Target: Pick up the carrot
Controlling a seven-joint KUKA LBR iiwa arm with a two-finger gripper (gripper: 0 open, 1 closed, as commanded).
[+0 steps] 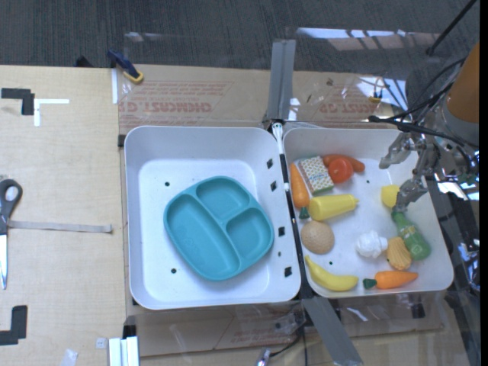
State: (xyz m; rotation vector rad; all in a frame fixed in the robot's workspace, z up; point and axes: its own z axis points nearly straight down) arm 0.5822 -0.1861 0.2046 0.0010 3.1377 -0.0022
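I see the carrot (394, 279), orange with a green tip, lying along the right bin's (358, 134) near rim beside the banana (331, 277); the gripper (406, 175) hovers unclenched, grasping nothing, above open floor.

Arm (465, 90) cut off by the right edge, only an orange patch and dark cables showing; gripper (408, 175) a tangle of grey metal, fingertips too blurred to tell apart. Scissors (6, 219) cropped by the left edge, one handle loop and part of a blade visible. Green bottle (412, 235) partly covered at its top by the gripper, orange sausage (299, 187) half hidden behind the bin wall (284, 204), small object (398, 254) beside the bottle too unclear to name.
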